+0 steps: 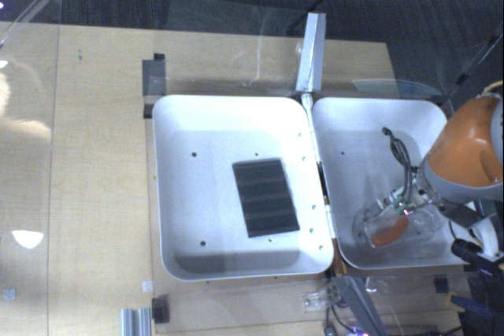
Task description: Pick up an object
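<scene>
The gripper (391, 215) is down in the right bin (354, 130), low toward its near edge, at the end of the grey arm (465, 161) with its orange band, which comes in from the right. Just under and around the gripper tip lies a small reddish-orange object (388, 234), elongated and tilted, resting on the bin floor. It looks to be touching or very nearly touching the tip, but the clear, glinting parts of the gripper blur together there, so whether the object sits between the fingers cannot be told, nor how far apart they stand. A dark cable (398, 149) curls up from the gripper toward the wrist.

Counted: two white bins, side by side and meeting along a shared edge; one reddish-orange object; one dark ribbed rectangle (265, 197); one arm.

The right bin holds the reddish object (and the gripper reaching into it). The left bin (181, 169) holds the dark ribbed rectangle, lying flat near the middle of the floor, slightly skewed to the bin's walls and well apart from the gripper. A grey upright post (312, 51) stands at the far end of the seam between the bins.
</scene>
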Robot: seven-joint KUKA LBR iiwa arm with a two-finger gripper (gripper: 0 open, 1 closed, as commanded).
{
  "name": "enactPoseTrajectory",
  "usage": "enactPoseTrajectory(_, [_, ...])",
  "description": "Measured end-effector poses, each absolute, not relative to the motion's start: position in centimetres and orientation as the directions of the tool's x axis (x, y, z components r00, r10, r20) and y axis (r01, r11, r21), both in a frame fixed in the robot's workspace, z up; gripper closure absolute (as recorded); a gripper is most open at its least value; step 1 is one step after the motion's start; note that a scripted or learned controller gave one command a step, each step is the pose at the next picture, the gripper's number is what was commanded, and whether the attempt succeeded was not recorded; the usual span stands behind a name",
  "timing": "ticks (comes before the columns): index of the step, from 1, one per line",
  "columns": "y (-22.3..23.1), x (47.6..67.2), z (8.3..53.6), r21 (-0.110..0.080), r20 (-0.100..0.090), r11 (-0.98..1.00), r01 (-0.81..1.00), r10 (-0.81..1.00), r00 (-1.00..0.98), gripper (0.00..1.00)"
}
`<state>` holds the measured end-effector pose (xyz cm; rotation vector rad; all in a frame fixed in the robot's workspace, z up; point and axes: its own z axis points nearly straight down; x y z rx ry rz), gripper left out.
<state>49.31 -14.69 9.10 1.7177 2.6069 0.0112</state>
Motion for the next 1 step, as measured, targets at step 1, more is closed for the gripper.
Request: enactPoseTrajectory(1, [-8.92,56.72,11.08,0.005,-0.002,0.351,0.936,0.936,-0.351,0.00])
